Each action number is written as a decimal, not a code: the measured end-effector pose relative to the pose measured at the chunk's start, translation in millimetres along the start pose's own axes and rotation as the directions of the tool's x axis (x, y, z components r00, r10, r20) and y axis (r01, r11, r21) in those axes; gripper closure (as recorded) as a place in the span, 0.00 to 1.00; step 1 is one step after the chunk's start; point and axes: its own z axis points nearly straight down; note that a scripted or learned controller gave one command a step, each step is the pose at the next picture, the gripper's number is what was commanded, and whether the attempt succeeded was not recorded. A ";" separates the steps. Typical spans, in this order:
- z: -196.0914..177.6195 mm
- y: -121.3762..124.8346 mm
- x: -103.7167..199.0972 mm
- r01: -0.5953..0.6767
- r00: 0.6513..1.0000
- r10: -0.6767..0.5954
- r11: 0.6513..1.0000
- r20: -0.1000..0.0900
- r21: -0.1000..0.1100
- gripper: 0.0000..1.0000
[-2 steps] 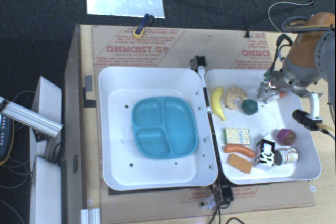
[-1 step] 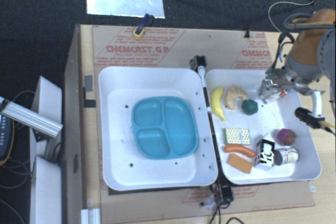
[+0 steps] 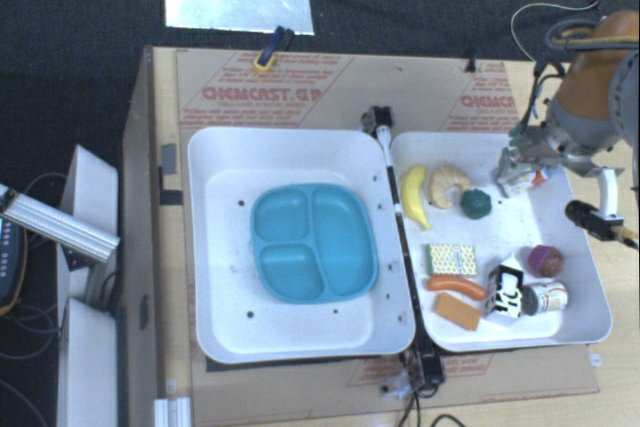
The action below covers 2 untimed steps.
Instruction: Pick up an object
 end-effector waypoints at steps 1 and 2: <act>-11.2 1.2 -0.4 0.003 1.000 -0.003 1.000 0.002 -0.003 1.00; -11.1 1.1 -0.3 0.004 1.000 -0.004 1.000 0.002 -0.003 0.00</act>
